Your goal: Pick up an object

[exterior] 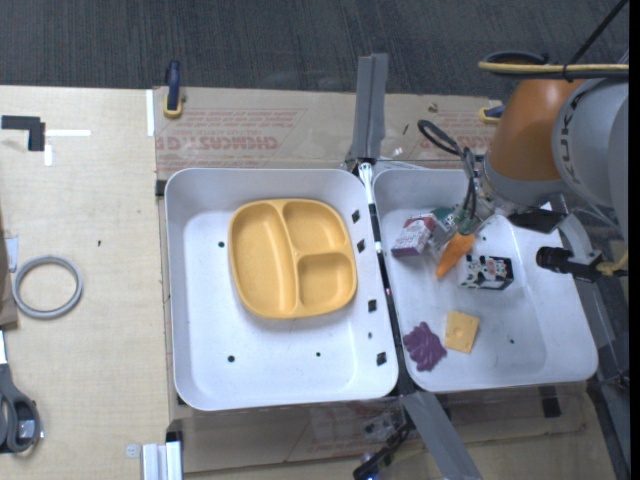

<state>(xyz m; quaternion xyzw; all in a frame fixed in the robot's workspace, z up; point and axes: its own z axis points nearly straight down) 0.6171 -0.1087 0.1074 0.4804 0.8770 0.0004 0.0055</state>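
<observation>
— Looking down on the pale wooden surface (90, 368), what sits in the two shallow white bins?

— The left white bin (195, 368) carries a yellow three-compartment plastic plate (293, 258), lying flat a little toward 12 o'clock of the bin's middle. The right white bin (530, 353) holds the small things: a purple grape-like toy cluster (424, 346) at about 7 o'clock, a tan square cheese-like block (461, 331) just beside it, a black-and-white printed little box (487, 271) near the middle, an orange carrot-shaped toy (452, 251) tilted, and a small purple-and-white carton (412, 236) toward 10 o'clock.

— And the arm?

— The grey arm with its orange band (530, 128) comes in from 3 o'clock. Its end effector (466, 220) sits low over the carrot's upper end, between carton and box. Whether it is apart or together, I cannot tell.

— Anything outside the bins?

— A grey tape ring (45, 286) at 9 o'clock on the surface.
</observation>
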